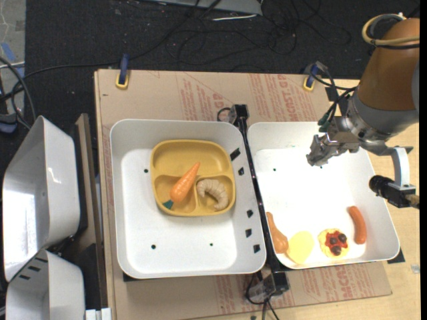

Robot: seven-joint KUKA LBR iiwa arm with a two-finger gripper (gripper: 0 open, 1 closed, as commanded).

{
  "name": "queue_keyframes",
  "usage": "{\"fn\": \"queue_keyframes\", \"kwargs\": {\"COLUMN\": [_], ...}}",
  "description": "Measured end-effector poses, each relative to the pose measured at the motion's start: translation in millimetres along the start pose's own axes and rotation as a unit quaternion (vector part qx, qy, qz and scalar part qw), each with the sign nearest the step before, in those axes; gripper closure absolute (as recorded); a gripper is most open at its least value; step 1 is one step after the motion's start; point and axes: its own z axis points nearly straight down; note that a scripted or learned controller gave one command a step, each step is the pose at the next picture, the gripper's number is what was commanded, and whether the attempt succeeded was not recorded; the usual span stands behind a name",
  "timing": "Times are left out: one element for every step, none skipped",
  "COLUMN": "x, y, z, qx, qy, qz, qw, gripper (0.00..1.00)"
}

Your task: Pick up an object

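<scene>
One fixed camera looks down at a slant from above the bench (200, 89), far enough to take in both white bins (127, 199) side by side

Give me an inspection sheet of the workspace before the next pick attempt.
Surface: two shallow white bins, left bin and right bin, on a brown board.
Job's things: yellow divided plate holding orange carrot and pale shrimp; right bin holds orange spoon, yellow disc, small tart, sausage.
Clutter: nothing seen.
Grippers: gripper above right bin, nothing held.
Cables: black cables on floor.
Surroundings: white tubs at left.
</scene>
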Motion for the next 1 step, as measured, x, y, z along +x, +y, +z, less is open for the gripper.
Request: {"fn": "queue_keyframes", "kwargs": {"x": [48.5], "y": [14.7], "z": [-0.9], "qx": [0.000], "qy": [0.000], "qz": [0.000], "qw": [1.0000], "gripper": [1.00]}}
